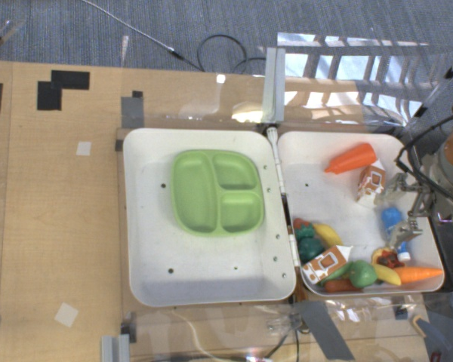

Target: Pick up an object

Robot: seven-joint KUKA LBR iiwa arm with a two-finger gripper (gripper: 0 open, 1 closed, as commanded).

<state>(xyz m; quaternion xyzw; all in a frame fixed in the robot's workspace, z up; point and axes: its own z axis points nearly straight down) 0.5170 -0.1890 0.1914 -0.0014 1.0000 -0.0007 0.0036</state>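
Observation:
The right bin (pixel 317 179) holds several toy foods. An orange carrot-shaped piece (pixel 351 159) lies at the back, with a small white and orange carton (pixel 371 183) beside it. A small blue object (pixel 391 219) sits near the bin's right wall. My gripper (pixel 409 213) reaches in from the right and hangs just right of the blue object, close to it. Nothing is visibly held. At the front lie a yellow banana (pixel 328 234), a dark green piece (pixel 308 237), a second carton (pixel 325 262), a green pepper (pixel 362 274) and an orange carrot (pixel 417 274).
The left bin (pixel 151 262) bears a green divided plate (pixel 217 192). A raised divider (pixel 283 202) separates the two bins. Cables and the arm's wrist (pixel 445 164) crowd the right bin's right edge. A metal frame (pixel 340 59) stands behind the bins.

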